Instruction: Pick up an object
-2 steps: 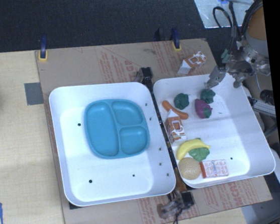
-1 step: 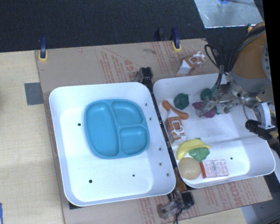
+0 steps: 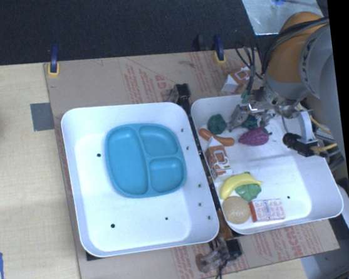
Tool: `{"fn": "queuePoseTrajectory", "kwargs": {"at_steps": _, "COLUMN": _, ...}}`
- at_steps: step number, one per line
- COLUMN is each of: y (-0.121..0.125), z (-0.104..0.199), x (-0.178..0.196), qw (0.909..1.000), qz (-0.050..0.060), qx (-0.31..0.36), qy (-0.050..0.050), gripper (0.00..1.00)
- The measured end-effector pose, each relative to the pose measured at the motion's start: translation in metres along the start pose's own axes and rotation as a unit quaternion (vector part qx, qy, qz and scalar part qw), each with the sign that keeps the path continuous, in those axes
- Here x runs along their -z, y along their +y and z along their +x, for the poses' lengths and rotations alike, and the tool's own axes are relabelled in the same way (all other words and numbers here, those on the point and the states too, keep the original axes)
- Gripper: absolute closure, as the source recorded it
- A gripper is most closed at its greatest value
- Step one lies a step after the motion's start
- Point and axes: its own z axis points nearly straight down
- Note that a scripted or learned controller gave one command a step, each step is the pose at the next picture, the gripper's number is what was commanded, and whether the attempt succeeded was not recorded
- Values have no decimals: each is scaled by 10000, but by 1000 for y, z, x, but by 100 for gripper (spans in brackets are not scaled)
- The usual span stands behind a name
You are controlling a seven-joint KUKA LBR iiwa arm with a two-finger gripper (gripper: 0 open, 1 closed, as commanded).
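Two bins on the surface; gripper (image 3: 245, 115) hovers low in the right bin (image 3: 306, 182), just beside the purple eggplant (image 3: 254, 136). Whether its fingers are parted or closed, can't tell.

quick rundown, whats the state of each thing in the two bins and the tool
blue divided plate: flat in the left bin, compartments bare
tool: low over the right bin, near its far edge
purple item: lying loose just below the tool
dark green item: loose, left of the tool
orange carrot-like piece: lying flat
banana: resting against a green item
round tan item: at the near edge
red-and-white packet: flat
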Motion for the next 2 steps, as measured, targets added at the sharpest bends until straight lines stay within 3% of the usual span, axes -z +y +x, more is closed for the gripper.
{"fn": "queuePoseTrajectory", "kwargs": {"at_steps": 1, "y": -57, "z": -43, "x": 18, "qw": 10000, "qz": 2, "qx": -11, "qy": -4, "gripper": 0}}
{"fn": "queuePoseTrajectory", "kwargs": {"at_steps": 2, "y": -2, "z": -13, "x": 0, "qw": 10000, "qz": 0, "qx": -4, "qy": 2, "gripper": 0}}
